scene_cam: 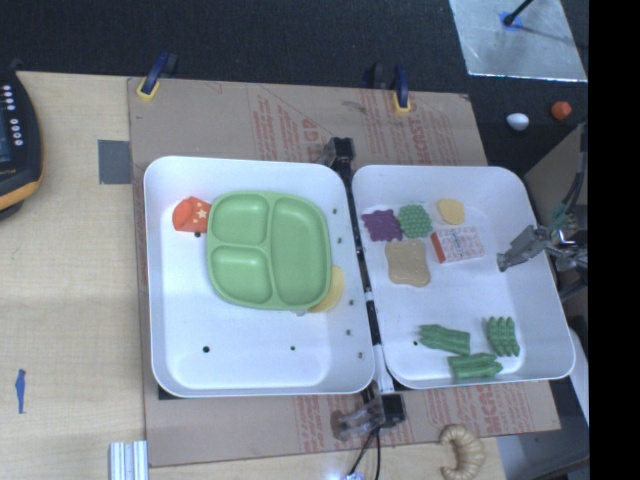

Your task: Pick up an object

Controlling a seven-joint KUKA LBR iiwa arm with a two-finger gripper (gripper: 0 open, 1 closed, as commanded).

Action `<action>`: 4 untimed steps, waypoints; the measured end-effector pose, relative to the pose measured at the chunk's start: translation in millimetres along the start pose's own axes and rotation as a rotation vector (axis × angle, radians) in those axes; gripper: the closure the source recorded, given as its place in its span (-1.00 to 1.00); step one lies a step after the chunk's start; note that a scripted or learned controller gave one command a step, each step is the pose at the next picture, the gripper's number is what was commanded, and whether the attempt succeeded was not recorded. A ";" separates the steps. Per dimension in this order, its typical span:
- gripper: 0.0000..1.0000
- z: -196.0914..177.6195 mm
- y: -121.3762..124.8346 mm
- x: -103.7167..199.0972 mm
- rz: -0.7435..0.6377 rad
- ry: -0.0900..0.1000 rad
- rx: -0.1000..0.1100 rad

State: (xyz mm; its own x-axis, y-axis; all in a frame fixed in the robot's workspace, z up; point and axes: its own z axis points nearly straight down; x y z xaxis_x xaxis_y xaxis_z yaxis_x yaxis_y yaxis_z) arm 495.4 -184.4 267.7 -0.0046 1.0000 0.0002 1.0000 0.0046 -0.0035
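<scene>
Camera view: the gripper (522, 248) sits at the right edge of the right bin (520, 298), low over its floor, with nothing between its fingers. How far the jaws stand apart I cannot tell, since the fingers show as one grey wedge at this slant.

No one thing is named by the task, so any piece will serve. The nearest candidates lie in the right bin's upper left: a red-and-white card (458, 244) just left of the gripper, a tan piece (407, 264) beside it, and above them a purple piece (381, 225), a green knobbly piece (414, 220) and a yellow piece (451, 210) near the top edge. Three green pieces (444, 340) lie along the bottom edge. The left bin (180, 358) carries a green tray (270, 250) with a red piece (190, 214) touching the tray's left side and a yellow one half tucked under the tray's lower right corner.

To do this step well, I would choose a piece that stands apart from its neighbours. The card is nearest but looks flat (probably hard to get the fingers under). A green piece near the bottom right corner looks thicker and more alone, so it seems the safer target. Centre the jaws across its narrow side, keep clear of the bin wall, and come straight down before closing.
</scene>
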 end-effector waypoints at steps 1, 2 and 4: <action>-1.00 182.5 57.4 33.3 -0.004 0.002 0.001; -1.00 68.6 90.1 144.4 -0.011 0.004 -0.013; -1.00 116.7 163.5 44.8 0.004 -0.003 -0.007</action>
State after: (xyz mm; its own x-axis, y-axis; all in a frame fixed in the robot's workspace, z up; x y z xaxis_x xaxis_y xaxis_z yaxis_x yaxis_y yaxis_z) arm 658.2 -138.9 150.5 -0.0006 1.0000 -0.0023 1.0000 0.0006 0.0031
